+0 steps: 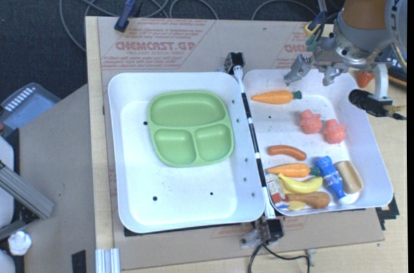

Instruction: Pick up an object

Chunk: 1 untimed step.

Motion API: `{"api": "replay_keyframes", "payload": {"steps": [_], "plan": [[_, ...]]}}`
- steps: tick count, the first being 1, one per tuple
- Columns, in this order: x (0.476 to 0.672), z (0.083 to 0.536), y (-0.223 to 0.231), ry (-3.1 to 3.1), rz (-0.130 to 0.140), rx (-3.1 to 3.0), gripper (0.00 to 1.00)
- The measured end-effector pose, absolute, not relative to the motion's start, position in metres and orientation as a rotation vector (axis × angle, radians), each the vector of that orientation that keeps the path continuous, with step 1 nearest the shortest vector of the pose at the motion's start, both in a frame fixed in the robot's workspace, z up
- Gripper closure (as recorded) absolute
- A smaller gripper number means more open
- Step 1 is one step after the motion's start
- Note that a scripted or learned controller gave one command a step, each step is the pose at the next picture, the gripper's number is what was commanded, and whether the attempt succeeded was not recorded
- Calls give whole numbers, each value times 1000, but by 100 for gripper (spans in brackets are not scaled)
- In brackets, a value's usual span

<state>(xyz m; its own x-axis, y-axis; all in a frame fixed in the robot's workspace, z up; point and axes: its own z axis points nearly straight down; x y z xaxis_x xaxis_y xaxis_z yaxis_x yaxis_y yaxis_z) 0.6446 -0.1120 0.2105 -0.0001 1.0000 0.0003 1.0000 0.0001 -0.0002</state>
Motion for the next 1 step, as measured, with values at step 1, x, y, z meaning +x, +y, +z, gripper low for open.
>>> {"api": "replay_keyframes", "payload": {"steps": [1], "plan": [[627, 91, -146, -2220, 2, -2222, 0]]}}
